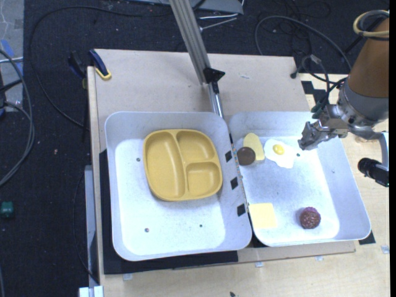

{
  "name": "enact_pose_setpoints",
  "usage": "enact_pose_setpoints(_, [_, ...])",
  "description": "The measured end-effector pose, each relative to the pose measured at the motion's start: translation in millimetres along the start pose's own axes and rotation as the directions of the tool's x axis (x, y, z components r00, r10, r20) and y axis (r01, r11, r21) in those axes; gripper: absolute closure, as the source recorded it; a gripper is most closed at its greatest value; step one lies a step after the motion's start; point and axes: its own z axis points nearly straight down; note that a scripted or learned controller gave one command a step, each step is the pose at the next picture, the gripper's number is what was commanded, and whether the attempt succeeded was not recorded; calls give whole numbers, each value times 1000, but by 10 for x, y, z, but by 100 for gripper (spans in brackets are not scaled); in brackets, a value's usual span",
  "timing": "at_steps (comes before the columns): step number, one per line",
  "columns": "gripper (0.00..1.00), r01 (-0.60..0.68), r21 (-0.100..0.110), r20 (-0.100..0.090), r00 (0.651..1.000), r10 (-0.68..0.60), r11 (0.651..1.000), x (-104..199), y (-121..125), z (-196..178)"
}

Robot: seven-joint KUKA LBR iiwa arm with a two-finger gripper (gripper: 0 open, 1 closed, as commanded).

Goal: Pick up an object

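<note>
Arm reaches in from the right; gripper (307, 140) sits low over the upper right part of the right bin (346, 193), just right of the fried egg (280, 153). Whether it is open or closed cannot be told at this angle, and nothing is seen in its grasp. Fried egg lies flat near the bin's top edge. Left of it, a brown ball (246, 156) touches a pale yellow piece (254, 145). Cheese slice (262, 215) at lower left, dark red ball (309, 218) at lower right. Left bin (124, 228) holds a yellow divided plate (183, 164).
</note>
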Motion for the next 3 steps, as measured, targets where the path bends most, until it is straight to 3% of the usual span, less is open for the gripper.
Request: enact_pose_setpoints(3, [100,-1,5,0,1000,1,1000,1638,91,224])
